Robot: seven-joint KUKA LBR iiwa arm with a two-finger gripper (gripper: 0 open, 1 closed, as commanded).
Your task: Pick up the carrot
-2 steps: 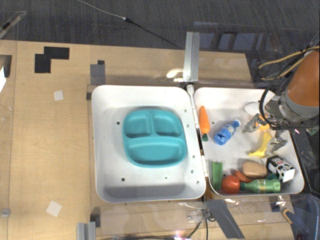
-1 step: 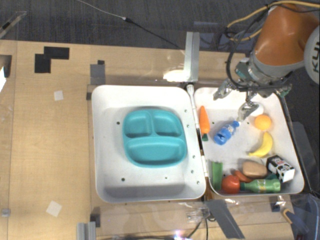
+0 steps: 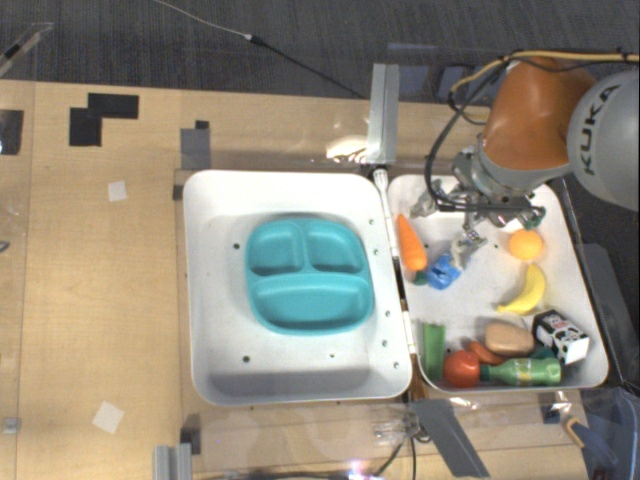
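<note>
While the carrot (image 3: 410,243) lies in the right bin (image 3: 590,298), gripper (image 3: 470,238) state unclear; left bin (image 3: 215,268) holds a teal tray (image 3: 305,273)

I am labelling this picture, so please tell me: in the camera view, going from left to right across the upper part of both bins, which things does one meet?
Teal divided plate → carrot → blue block → gripper → orange.
</note>
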